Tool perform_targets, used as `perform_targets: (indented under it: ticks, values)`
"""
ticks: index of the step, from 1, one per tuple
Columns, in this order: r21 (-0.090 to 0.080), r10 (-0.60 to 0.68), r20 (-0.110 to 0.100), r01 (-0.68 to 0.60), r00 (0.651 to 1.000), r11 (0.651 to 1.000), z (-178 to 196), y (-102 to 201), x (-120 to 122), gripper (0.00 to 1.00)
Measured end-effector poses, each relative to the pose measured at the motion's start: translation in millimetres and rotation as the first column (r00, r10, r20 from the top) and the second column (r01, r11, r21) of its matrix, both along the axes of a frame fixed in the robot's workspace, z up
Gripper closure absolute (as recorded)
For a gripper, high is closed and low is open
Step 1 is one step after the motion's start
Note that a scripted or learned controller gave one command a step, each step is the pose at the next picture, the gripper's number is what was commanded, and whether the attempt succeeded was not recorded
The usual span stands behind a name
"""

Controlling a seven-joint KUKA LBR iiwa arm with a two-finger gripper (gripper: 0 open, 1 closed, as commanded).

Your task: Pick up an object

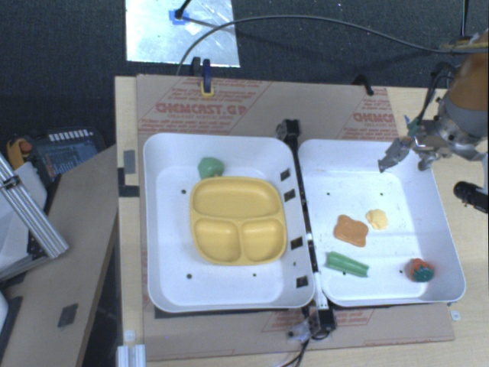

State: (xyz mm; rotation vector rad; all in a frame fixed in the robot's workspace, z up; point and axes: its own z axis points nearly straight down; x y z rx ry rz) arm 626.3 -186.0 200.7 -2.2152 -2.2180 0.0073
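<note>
A yellow divided tray (235, 228) filled the left bin (164, 205); an orange toy (351, 230) lay in the right bin (443, 228). Above its far right corner, the gripper (407, 156) hung with fingers (391, 157) spread, holding nothing.

A pale wooden tabletop (92, 228) stands on dark carpet (61, 52). A brown cardboard sheet (252, 102) with red lettering covers it. A shiny metal plate (179, 21) lies on the carpet behind, crossed by a grey cable (321, 25).
</note>
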Motion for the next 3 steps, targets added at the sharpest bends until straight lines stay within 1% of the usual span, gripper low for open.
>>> perform_targets:
  ticks: [1, 2, 3]
  values:
    - [-0.002, 0.002, 0.01, -0.002, 1.0, 1.0, 6, 0, 3, 0.0]
    - [-0.001, 0.001, 0.006, -0.001, 1.0, 1.0, -44, 8, -4, 0.0]
    - [-0.002, 0.0, 0.007, 0.0, 1.0, 1.0, -86, 5, -6, 0.0]
